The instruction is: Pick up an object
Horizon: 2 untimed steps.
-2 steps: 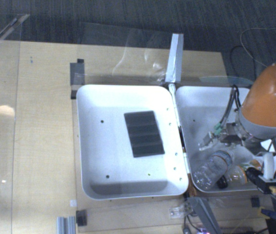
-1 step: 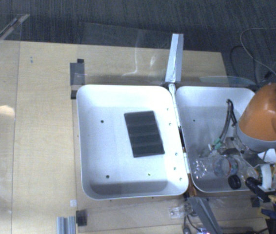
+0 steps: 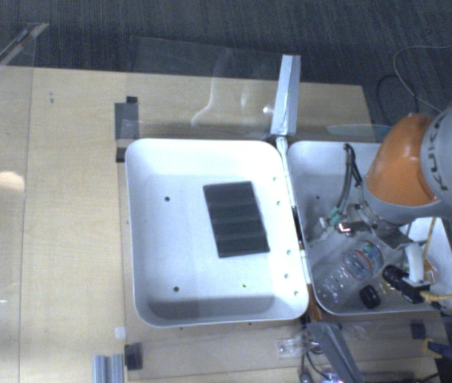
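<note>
A dark ribbed rectangular pad [image 3: 236,219] lies flat in the middle of the left bin [image 3: 154,214]. A clear plastic bottle [image 3: 347,272] with a black cap [image 3: 369,297] lies on its side near the front of the right bin [image 3: 318,178]. My gripper [image 3: 340,223] hangs low inside the right bin, just behind the bottle's far end and close to the wall between the bins. The grey and orange wrist covers much of that bin's right half.
The two white bins sit side by side on a pale wooden bench, split by a thin wall [image 3: 293,214]. A metal post [image 3: 285,94] stands behind the junction. Clear panels stand along the back and the left.
</note>
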Motion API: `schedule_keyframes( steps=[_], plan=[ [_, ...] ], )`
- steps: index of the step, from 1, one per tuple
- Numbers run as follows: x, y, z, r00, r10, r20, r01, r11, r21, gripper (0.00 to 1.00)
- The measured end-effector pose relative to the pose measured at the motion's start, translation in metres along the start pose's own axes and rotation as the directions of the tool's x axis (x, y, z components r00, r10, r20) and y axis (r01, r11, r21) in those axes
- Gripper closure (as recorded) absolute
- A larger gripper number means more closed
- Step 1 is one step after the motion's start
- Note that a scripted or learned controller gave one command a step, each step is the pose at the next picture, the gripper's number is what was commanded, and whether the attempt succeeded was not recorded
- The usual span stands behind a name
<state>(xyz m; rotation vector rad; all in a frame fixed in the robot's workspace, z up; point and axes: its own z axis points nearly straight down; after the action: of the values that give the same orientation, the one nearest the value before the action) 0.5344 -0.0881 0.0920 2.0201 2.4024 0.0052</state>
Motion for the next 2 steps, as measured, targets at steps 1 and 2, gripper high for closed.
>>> schedule_keyframes(
  steps=[1, 2],
  plan=[
    [-0.064, -0.052, 0.001, 1.0, 0.024, 0.007, -0.024, 1.0, -0.018, 0.0],
    [-0.104, 0.046, 0.005, 0.967, 0.255, 0.002, -0.255, 0.967, -0.005, 0.0]
  ],
)
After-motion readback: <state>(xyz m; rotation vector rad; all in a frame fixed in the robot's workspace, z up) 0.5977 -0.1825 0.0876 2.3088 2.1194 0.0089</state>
